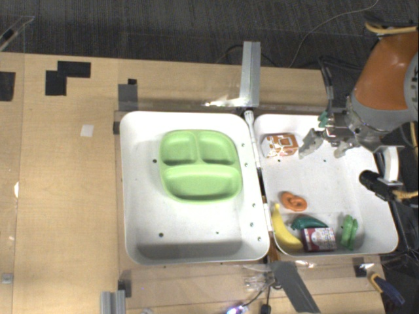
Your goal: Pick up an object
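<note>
- Nearest the camera, along the front wall of the right bin (376, 244), lie a yellow banana (284, 229), a dark red can (319, 239) on its side, and a green ring-shaped toy (349, 231).
- Just behind the banana lies a small orange piece (294, 202).
- In the left bin (137, 188), a green divided plate (198, 163) sits near the middle.
- At the back of the right bin lies a white and orange packet (280, 145).
- The gripper (324, 142) hangs just right of this packet, its fingers apart, with nothing between them.
</note>
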`<state>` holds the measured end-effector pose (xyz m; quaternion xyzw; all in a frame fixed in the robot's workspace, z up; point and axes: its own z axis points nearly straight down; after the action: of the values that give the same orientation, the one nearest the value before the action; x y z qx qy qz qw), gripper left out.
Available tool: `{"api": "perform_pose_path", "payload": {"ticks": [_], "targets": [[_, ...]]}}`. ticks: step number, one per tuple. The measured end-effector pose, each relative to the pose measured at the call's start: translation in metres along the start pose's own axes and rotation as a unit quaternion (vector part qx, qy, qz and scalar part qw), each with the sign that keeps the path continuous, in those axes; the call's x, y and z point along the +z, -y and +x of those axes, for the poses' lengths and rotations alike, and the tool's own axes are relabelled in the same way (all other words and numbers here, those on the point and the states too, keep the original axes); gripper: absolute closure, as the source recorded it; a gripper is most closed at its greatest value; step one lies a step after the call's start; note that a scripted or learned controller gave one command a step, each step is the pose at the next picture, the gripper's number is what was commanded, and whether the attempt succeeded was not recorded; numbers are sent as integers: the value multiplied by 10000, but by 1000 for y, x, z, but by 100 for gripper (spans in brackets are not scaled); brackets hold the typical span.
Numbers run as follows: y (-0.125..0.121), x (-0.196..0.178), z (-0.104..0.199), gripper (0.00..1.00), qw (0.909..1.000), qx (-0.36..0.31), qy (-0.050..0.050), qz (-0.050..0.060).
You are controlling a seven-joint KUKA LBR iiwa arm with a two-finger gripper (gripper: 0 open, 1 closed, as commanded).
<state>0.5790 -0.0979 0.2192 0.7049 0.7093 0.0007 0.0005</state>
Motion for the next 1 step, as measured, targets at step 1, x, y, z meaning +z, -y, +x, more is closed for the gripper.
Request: {"api": "perform_pose_path", "payload": {"ticks": [1], "targets": [[63, 32, 8, 0, 9986, -527, 0, 0]]}}
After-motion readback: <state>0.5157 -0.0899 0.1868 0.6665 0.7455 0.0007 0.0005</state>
